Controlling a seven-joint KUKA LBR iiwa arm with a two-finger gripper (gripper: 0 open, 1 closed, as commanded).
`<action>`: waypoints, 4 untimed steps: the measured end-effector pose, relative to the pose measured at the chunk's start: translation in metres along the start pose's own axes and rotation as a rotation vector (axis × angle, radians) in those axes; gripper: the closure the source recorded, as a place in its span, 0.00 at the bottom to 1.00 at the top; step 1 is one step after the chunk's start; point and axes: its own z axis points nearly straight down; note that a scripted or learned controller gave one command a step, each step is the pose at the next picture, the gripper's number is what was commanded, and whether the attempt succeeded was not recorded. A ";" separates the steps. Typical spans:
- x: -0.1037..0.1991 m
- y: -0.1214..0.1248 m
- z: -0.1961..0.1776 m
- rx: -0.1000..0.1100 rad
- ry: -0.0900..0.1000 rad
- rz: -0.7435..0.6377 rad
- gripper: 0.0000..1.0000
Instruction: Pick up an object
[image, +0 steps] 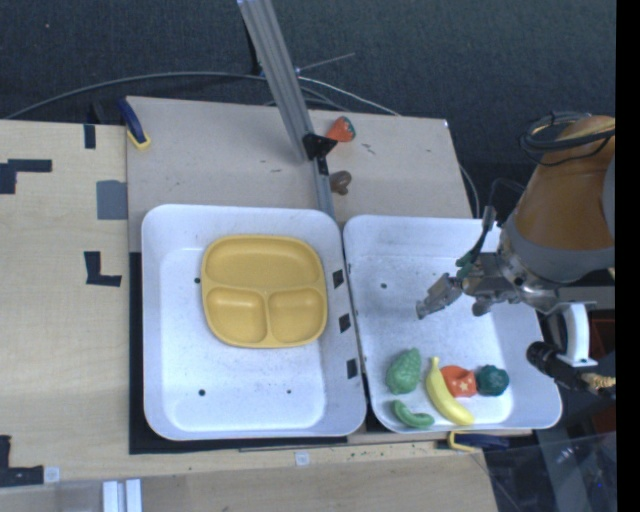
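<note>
Several toy foods lie in the right bin's (400, 250) near corner: a green leafy piece (404, 370), a yellow banana (447, 392), a red piece (460, 379), a dark green round piece (491, 380) and a small green pod (412, 413). My gripper (452, 304) hangs over the middle of the right bin, beyond the foods and apart from them. Its fingers are spread open with nothing between them.
A yellow divided plate (265, 290) lies in the left bin (165, 330). A grey pole (285, 90) rises from the bench behind the bins, with a small orange object (342, 128) and a brown one (340, 182) near its base.
</note>
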 end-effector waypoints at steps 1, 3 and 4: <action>0.000 0.000 0.000 0.000 0.000 0.000 0.00; -0.001 -0.012 0.099 0.005 0.000 0.002 0.00; 0.000 -0.012 0.151 -0.001 -0.002 0.002 0.00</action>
